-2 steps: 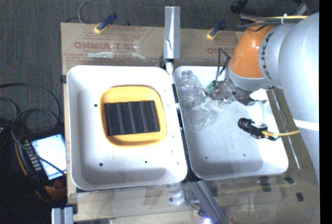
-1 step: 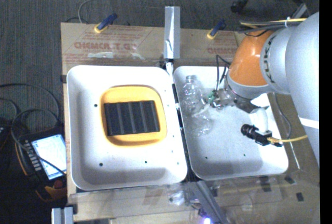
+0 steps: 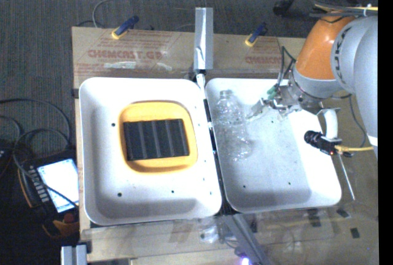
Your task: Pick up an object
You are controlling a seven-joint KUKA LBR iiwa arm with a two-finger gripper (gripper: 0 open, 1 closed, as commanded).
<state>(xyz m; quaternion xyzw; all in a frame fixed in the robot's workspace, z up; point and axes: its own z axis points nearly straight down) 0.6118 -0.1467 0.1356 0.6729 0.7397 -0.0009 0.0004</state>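
Note:
A clear plastic bottle [image 3: 233,126] lies in the right bin [image 3: 288,190] along its left wall, its cap end toward the back. My gripper [image 3: 265,104] hangs low over the back of that bin, just right of the bottle's upper part, and I see nothing held in it. A yellow holder with a black ribbed insert [image 3: 158,137] rests in the middle of the left bin [image 3: 98,190].
The grey arm with its orange band [image 3: 325,55] comes in over the right bin's back right corner. A black cable fitting [image 3: 319,140] sticks out by the right wall. A metal post [image 3: 203,40] stands behind the divider between the bins.

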